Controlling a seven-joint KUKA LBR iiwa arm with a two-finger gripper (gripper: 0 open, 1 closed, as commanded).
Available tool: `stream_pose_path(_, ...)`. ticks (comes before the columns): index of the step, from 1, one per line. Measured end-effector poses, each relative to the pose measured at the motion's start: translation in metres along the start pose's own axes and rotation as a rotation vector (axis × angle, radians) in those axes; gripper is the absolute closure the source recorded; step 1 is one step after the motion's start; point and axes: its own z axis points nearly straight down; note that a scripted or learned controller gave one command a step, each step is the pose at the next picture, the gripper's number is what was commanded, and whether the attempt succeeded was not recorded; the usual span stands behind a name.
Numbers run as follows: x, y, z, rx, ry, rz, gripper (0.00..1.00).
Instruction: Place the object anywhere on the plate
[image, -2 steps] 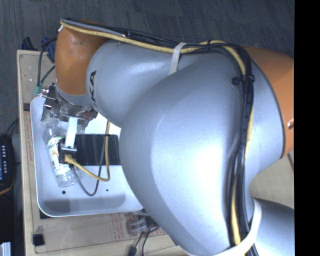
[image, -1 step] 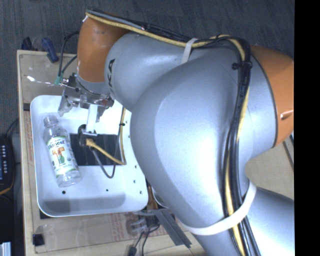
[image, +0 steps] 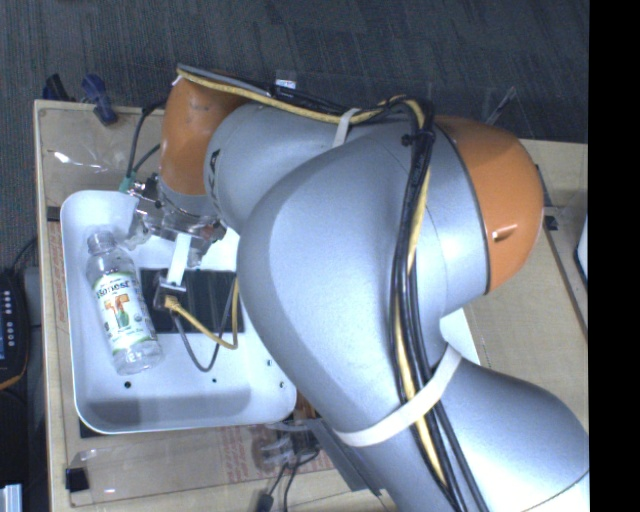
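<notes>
A clear plastic bottle (image: 121, 303) with a printed label is lying on its side in the left part of the white bin (image: 160, 405), close along the bin's left wall. Its long axis is running nearly up and down the view, with the neck pointing toward the far end and the base tilting slightly right toward the near end. The gripper (image: 150, 222) is hanging just to the right of the bottle's neck end, near it, and whether it is open or closed cannot be told here. The grey arm (image: 350, 250) with its orange band is looming across the right.
</notes>
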Motion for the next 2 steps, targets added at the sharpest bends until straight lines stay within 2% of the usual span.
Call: stream_pose_path(2, 0.0, 0.0001, -0.0001, 0.0, 0.0, 0.0, 0.0)
